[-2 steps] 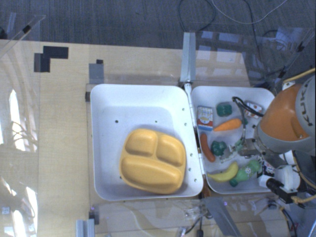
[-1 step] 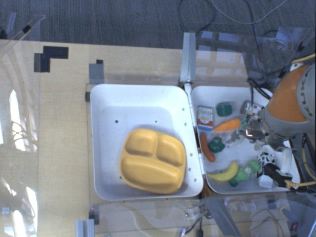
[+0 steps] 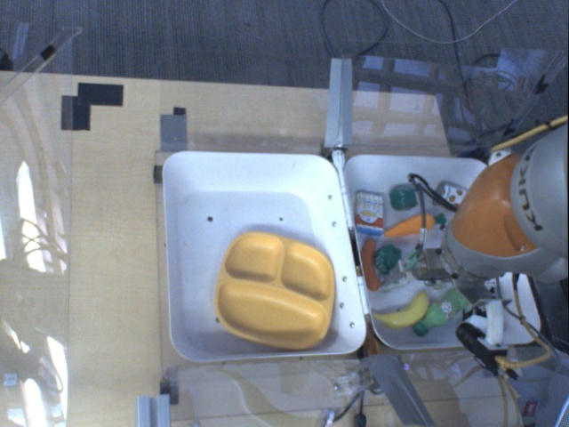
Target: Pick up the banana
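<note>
The yellow banana (image 3: 402, 311) lies near the front edge of the right bin (image 3: 388, 336), curved, with a green toy (image 3: 441, 310) touching its right end. My gripper (image 3: 427, 263) hangs over the middle of the right bin, a little behind and to the right of the banana. Above it sits the orange wrist band (image 3: 484, 219). The banana lies on the bin floor, apart from the gripper.
The right bin also holds a small carton (image 3: 369, 210), a green piece (image 3: 403, 197), an orange carrot (image 3: 409, 227), a dark green item (image 3: 387, 258) and a red piece (image 3: 369, 267). A yellow divided tray (image 3: 277, 289) lies in the left bin (image 3: 191, 238).
</note>
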Controlling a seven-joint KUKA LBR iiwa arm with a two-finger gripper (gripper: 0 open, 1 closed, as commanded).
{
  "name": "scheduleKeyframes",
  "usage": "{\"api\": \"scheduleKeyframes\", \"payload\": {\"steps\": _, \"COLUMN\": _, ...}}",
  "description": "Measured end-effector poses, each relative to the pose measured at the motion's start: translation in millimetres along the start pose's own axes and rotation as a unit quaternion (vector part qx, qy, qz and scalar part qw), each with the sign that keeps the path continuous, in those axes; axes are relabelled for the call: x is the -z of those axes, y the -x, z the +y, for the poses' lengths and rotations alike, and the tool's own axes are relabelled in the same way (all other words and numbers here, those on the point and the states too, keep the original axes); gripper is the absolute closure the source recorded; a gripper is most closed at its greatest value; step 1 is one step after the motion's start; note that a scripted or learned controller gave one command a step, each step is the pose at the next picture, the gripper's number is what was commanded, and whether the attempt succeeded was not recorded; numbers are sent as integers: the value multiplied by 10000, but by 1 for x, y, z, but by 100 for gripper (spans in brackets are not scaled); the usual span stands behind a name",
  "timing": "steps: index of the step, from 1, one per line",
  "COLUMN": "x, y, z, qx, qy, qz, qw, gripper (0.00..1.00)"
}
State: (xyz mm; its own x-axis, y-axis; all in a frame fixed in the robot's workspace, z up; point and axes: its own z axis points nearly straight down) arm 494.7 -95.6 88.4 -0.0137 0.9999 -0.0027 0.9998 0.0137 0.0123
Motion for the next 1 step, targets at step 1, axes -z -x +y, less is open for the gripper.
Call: {"api": "scheduleKeyframes", "payload": {"steps": 1, "x": 0, "y": 49, "z": -4, "qx": 135, "qy": 3, "qz": 3, "qw": 9999, "gripper": 0}}
